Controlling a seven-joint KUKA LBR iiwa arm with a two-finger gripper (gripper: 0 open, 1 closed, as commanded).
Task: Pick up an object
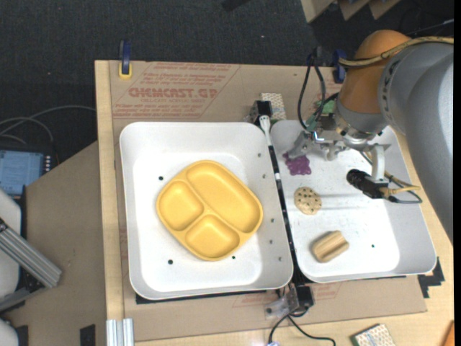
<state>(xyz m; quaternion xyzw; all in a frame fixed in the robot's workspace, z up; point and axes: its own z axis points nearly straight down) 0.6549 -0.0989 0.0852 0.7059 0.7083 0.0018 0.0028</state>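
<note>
Left bin: a shallow white plastic bin (137, 193) is sitting on the left half of the bench.
Plate: a yellow plastic plate with three compartments (209, 207) is lying flat in the middle of that bin, turned at a slant to the bin walls.
Right bin: a second shallow white plastic bin (374, 254) is sitting right beside the first, their rims meeting.
Purple piece: a small lumpy purple object (298, 165) is lying in the far left corner of the right bin, near the shared wall. It is too irregular for me to tell which way it is pointing or where its long axis is running.
Cookie: a round tan cookie with dark specks (307, 200) is lying flat just nearer the camera than the purple piece, apart from it.
Roll: a short tan cylinder-shaped block (330, 246) is lying on its side further toward the near rim, its long axis rising slightly to the right.
Gripper: the two-finger metal gripper (308, 148) is hanging just above and to the right of the purple piece, very close to it; I cannot tell whether it is spread or closed, or whether it is touching the piece.
Arm: the grey arm with the orange band (371, 67) is reaching in from the right, over the far end of the right bin.
</note>
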